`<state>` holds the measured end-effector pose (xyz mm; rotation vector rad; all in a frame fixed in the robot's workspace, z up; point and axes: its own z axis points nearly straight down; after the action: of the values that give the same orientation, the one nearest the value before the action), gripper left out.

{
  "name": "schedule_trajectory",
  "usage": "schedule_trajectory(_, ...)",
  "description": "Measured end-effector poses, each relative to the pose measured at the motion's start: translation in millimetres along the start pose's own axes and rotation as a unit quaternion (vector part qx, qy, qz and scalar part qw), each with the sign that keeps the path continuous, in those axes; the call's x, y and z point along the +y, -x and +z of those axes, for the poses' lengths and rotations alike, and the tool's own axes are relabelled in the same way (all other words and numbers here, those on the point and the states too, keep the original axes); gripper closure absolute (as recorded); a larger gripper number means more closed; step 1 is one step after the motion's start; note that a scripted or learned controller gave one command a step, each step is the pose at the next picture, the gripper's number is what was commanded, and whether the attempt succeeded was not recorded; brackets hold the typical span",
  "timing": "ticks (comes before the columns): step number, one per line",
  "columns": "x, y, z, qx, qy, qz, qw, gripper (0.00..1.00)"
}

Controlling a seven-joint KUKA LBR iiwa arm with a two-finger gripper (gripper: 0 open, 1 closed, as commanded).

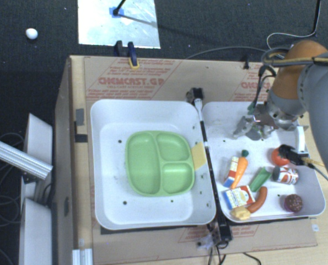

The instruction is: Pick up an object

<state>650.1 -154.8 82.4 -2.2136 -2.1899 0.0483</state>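
Grey two-finger gripper (254, 128) of the arm: up and to the right of the orange toy carrot with green leaf top (240, 169), low over bare floor of the shallow white right-hand bin (223, 130). Open or closed: cannot tell from this slant, too blurred. Nothing seen gripped.

Candidates for the pick, all placed from the carrot:
- small white and orange carton (230, 171), touching on the left
- green stubby piece (260, 178), just to the right and a little lower
- red round tomato-like toy (279, 157), further right, partly behind a black part
- red and white can (286, 175), right, past the green piece
- red, white and blue box (238, 195), just below
- brown sausage (258, 200), below right
- dark red ball (293, 203), far down to the right

Well to the left of the carrot, in the other white bin (109, 148): pale green divided plastic plate (158, 163).

Probably at the approach step, nothing lifted yet. Best to choose a piece with free sides: the ball or the tomato-like toy, rather than the carrot pressed against its carton. Centre above it, align across the narrow width, descend straight, close only at the floor, then lift slowly. Risk near the carrot: catching two things at once or nudging the cluster.
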Motion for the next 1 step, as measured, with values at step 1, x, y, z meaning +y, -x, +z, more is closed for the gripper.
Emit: schedule_trajectory(1, -47.1, 8.7, -0.1, 0.001, 0.021, -0.006, 0.9997, 0.0)
